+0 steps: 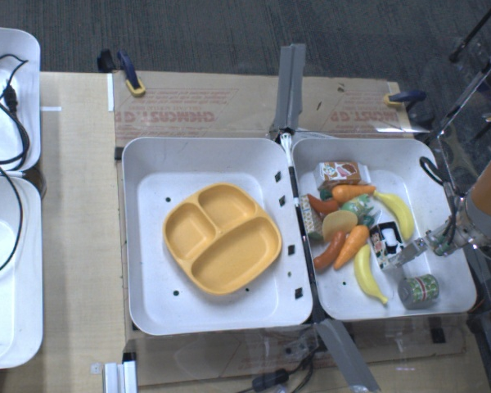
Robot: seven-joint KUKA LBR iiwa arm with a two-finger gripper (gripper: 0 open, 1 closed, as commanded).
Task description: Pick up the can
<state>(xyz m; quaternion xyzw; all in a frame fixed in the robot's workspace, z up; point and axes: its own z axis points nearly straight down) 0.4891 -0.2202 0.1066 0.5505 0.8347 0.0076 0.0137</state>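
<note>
While the small green-labelled metal can (418, 291) lies on its side at five o'clock in the right white bin (454, 301), the two-finger gripper (407, 253) hovers just above it at eleven o'clock, beside the yellow plastic banana (367, 275); whether it is clenched I cannot tell.

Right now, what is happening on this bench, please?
A robot arm reaches in from the right over the right bin, which holds toy food: two bananas, carrots and a small box. Its gripper hangs low in that bin, just above the can, which lies on its side near the bin's front right corner. The can rests on the bin floor, not lifted. The left bin holds a yellow divided plate.
</note>
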